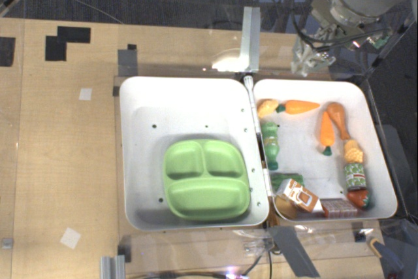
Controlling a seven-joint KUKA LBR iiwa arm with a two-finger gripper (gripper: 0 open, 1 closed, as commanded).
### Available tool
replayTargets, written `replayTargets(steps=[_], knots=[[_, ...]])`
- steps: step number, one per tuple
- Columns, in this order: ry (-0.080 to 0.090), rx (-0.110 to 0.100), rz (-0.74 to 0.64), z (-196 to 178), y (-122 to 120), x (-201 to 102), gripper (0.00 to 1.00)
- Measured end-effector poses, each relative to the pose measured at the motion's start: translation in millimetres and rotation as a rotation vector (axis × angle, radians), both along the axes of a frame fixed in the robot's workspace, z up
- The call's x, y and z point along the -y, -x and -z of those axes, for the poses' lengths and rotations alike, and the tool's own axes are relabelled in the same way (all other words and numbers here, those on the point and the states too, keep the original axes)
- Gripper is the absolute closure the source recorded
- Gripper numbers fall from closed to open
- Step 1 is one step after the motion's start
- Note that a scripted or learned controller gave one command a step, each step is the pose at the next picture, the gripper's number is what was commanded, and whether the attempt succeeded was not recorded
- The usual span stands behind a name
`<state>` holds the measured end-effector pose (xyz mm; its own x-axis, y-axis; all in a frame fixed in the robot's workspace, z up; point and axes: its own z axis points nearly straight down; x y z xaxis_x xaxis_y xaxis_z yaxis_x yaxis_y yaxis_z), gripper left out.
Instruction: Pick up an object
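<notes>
In the camera view, the grey arm's pincer (312, 61) is seen above the pale wooden worktop (59, 140), just beyond the far rim of the right white bin (375, 140); its state cannot be told. An orange toy carrot (299, 106) is found in that bin's far part. A green divided plastic tray (206, 179) is seen in the left white bin (140, 114).

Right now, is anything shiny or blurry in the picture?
In the camera view, a bright glare spot sits on the bench just behind the bins; the green plate casts a soft shadow in the left bin; the gripper looks a bit blurry.
</notes>
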<state>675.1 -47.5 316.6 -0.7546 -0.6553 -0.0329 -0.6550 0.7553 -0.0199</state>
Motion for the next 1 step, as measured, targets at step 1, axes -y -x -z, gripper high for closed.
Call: replayTargets(steps=[1], knots=[[-0.002, 0.013, 0.000, -14.2, -2.0, -0.8, 1.00]])
